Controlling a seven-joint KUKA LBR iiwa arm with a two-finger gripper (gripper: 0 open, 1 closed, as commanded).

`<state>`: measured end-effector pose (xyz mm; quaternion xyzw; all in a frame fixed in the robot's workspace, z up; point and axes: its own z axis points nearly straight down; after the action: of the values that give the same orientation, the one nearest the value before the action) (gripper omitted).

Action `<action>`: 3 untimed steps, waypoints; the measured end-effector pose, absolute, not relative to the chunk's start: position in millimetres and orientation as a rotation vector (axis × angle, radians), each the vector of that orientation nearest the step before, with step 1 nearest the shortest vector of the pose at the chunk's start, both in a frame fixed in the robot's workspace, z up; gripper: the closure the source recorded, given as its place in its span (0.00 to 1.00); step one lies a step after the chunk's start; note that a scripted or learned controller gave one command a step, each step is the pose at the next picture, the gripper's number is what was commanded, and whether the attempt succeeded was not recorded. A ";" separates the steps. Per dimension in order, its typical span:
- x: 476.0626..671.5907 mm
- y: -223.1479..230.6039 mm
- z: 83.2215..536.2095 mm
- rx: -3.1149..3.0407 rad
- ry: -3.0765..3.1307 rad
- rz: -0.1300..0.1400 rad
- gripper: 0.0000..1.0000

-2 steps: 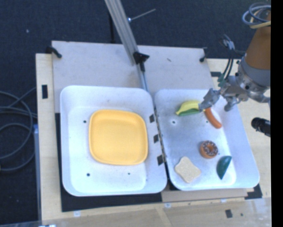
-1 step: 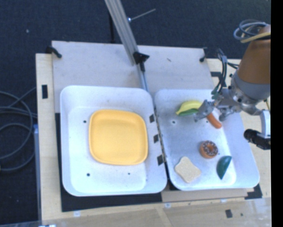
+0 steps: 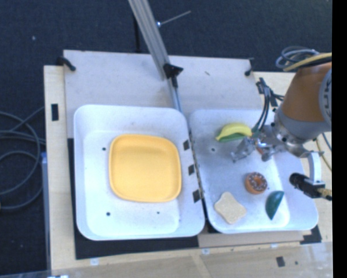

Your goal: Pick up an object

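The right bin (image 3: pixel 215 165) holds a yellow-green banana (image 3: pixel 233 132) at its back, a brown frosted doughnut (image 3: pixel 256 183) in the middle, a slice of bread (image 3: pixel 230 207) at the front and a dark green wedge (image 3: pixel 274 204) at the front right. My gripper (image 3: pixel 253 153) hangs low over this bin, just in front of and to the right of the banana and behind the doughnut. Its two grey fingers stand apart, open, with bare bin floor between them. The grey arm with its orange band (image 3: pixel 305 97) comes in from the right.
The left bin (image 3: pixel 87 155) carries a square yellow plate (image 3: pixel 145 168). A slanted metal pole (image 3: pixel 151 33) rises from the bench behind the bins' divide. Loose cables (image 3: pixel 11 155) lie off the bench at the left.
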<state>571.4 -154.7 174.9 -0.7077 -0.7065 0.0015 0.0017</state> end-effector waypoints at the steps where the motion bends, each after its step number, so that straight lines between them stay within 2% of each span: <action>1: 577.9 -156.3 129.7 -2.221 -2.219 0.004 0.00; 2: 579.2 -156.6 142.6 -2.225 -2.220 -0.003 1.00; 3: 571.6 -157.9 200.8 -2.226 -2.224 -0.005 1.00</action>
<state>571.6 -157.9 200.8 -0.7073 -0.7069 -0.0017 -0.0025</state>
